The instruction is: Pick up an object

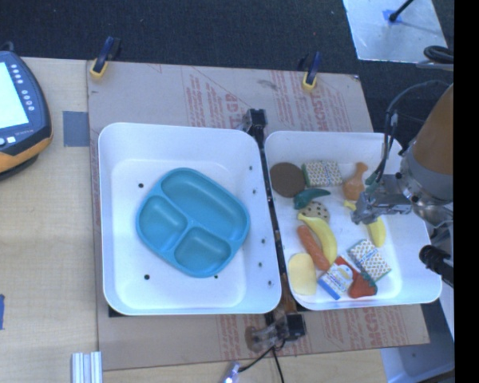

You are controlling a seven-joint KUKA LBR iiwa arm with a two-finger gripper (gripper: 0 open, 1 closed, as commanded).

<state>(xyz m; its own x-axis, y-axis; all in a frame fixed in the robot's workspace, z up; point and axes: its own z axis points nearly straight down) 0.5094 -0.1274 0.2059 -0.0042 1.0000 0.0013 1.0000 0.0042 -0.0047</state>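
Note:
My gripper (370, 207) hangs low over the right side of the right bin (347, 140), just above a small yellow piece (376, 232) and beside a tan drumstick-shaped toy (354, 183). The bin's floor also holds a brown disc (287, 179), a patterned box (322, 172), a teal piece (311, 196), a banana (322, 232), an orange carrot-like toy (313, 248), a pale yellow lump (302, 274), a checkered packet (370, 259) and a red, white and blue carton (336, 281). I see nothing lifted clear of the bin.
The left bin (112, 214) holds a blue divided plate (193, 222). A tablet-like pendant (8, 106) lies at the bench's far left. Clamps (102, 58) pin the cardboard sheet at the back edge. The arm's body (435, 146) comes in over the right bin's right wall.

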